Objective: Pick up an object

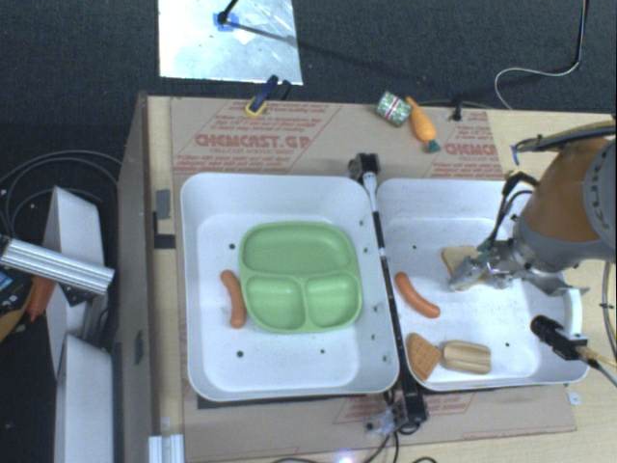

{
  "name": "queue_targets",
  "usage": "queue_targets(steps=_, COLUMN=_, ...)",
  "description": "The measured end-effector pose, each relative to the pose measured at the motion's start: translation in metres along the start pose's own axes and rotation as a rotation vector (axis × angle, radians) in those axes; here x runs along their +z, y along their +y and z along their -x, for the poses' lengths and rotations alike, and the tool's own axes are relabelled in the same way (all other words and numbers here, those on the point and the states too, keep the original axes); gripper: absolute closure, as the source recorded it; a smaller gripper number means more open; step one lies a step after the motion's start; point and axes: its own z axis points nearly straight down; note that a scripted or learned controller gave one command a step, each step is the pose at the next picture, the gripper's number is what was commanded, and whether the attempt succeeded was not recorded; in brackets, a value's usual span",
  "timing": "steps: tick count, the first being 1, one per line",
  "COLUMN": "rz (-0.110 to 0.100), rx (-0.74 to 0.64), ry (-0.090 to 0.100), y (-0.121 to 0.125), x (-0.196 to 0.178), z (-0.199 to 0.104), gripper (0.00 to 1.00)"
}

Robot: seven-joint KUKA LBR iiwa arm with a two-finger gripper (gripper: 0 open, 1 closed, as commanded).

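Presently: right bin (482,201), pincer (470,273) low at tan toast slice (457,258), touching it; opening cannot tell. Likely targeting that piece. Near it: orange sausage (416,295), cracker (422,354), bread roll (467,357). Left bin (212,210): green divided plate (300,276), sausage (231,298) beside it. Carrot (422,122) on bench (289,138), far side.

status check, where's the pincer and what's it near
Pincer low in right bin, at tan piece; grasp unclear. Sausage lies just left of it, untouched. Nothing blocking the way.
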Motion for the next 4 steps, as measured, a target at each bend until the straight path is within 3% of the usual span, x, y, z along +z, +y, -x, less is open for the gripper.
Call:
queue_targets(steps=1, rz=0.004, rx=-0.004, ry=0.001, y=0.083, x=-0.001, z=-0.019, gripper=0.00)
queue_targets(steps=2, rz=0.002, rx=-0.002, ry=0.000, y=0.045, x=0.000, z=-0.005, gripper=0.00)
queue_targets(steps=3, rz=0.004, rx=-0.004, ry=0.000, y=0.046, x=-0.011, z=-0.005, gripper=1.00)
queue_targets(steps=4, rz=0.004, rx=-0.003, ry=0.002, y=0.018, x=-0.101, z=-0.087, gripper=1.00)
